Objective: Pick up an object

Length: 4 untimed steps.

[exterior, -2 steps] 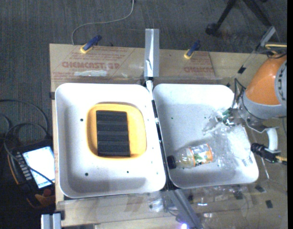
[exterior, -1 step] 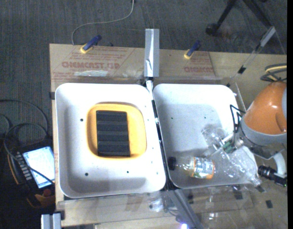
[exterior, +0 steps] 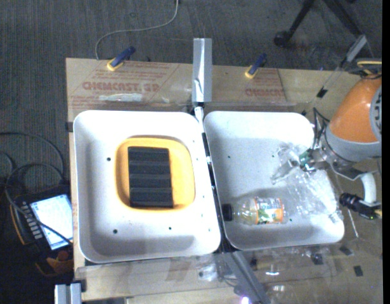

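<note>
Gripper low over the right bin's right side, among crumpled clear plastic.

The gripper sits under the orange-banded arm, against the clear crumpled plastic; whether it is spread or closed, or has hold of anything, cannot be told. Near that, along the right bin's front edge, lies a plastic bottle on its side. Well apart, the left bin holds a yellow tray with a black ribbed insert at its middle. Both bins rest on the desk.
</note>
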Available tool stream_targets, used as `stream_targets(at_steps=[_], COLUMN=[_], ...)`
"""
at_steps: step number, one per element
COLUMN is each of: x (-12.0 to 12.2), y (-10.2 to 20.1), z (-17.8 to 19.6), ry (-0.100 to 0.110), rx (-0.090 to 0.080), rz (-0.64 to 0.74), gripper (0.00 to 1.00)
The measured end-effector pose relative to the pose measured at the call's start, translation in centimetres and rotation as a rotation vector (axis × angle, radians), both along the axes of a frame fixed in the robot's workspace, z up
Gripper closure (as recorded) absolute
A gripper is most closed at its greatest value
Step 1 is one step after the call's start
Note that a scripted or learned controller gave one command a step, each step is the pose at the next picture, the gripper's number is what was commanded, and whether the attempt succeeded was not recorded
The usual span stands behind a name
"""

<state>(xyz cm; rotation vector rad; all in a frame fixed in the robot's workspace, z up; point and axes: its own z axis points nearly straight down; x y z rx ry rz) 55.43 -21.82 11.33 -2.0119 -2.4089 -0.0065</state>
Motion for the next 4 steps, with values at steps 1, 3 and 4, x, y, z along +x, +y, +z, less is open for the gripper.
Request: stream_targets(at_steps=[1, 3, 4], x=[7.4, 7.9, 8.9], y=[0.6, 0.2, -0.5], z=[-2.2, -2.2, 5.3], ry=[-0.004, -0.017, -0.002], rx=[0.006, -0.005, -0.007], rz=[-0.054, 0.452, 0.244], gripper=[0.0, 0.0, 0.0])
